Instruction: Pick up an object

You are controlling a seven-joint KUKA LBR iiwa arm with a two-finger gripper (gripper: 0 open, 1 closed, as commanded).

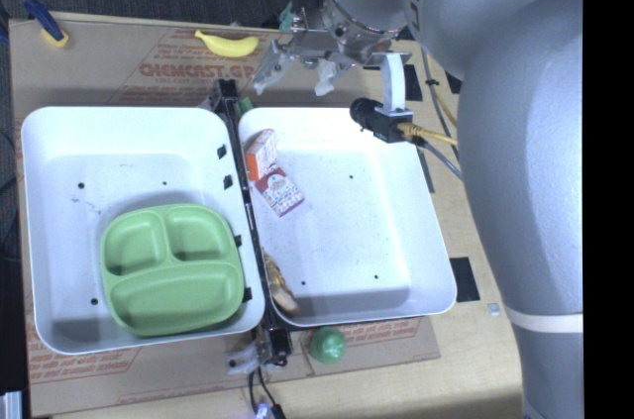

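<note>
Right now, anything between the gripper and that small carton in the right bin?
Nothing visible. The gripper hovers over the far rim of the right bin; the small carton lies exposed by the bin's left wall, with bare floor around it.

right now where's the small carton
The small carton lies in the right bin, near its upper left corner and close to the divider between the bins, up and right of the green tray in the left bin.
</note>
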